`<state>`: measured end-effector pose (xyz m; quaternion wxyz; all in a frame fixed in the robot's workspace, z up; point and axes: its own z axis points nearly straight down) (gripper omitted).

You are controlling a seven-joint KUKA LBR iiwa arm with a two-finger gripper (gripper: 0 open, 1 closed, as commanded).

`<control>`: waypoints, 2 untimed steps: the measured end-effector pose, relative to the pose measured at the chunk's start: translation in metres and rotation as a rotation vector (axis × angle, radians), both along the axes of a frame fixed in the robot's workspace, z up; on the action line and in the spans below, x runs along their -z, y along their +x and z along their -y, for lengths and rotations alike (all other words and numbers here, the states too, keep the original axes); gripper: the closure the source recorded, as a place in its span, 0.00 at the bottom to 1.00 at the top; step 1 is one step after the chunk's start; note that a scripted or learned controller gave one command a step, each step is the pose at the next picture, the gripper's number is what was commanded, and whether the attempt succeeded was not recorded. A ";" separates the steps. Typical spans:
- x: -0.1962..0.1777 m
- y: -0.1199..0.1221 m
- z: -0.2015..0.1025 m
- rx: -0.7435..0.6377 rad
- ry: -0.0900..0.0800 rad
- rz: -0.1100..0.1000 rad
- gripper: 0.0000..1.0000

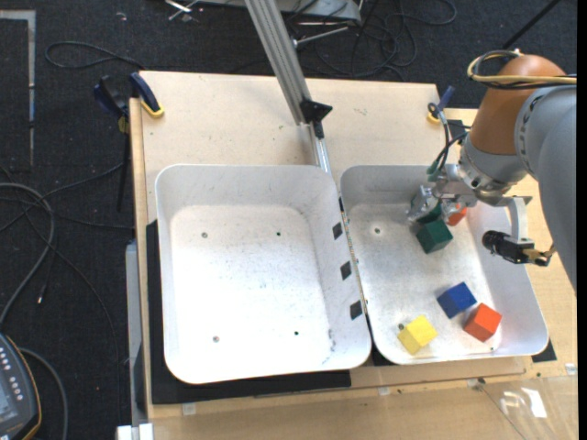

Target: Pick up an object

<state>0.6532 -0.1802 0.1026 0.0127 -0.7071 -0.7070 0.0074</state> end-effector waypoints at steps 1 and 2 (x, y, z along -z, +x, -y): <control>-0.108 0.004 -0.078 -0.009 -0.006 0.039 1.00; -0.103 0.002 -0.074 -0.003 -0.008 0.029 0.00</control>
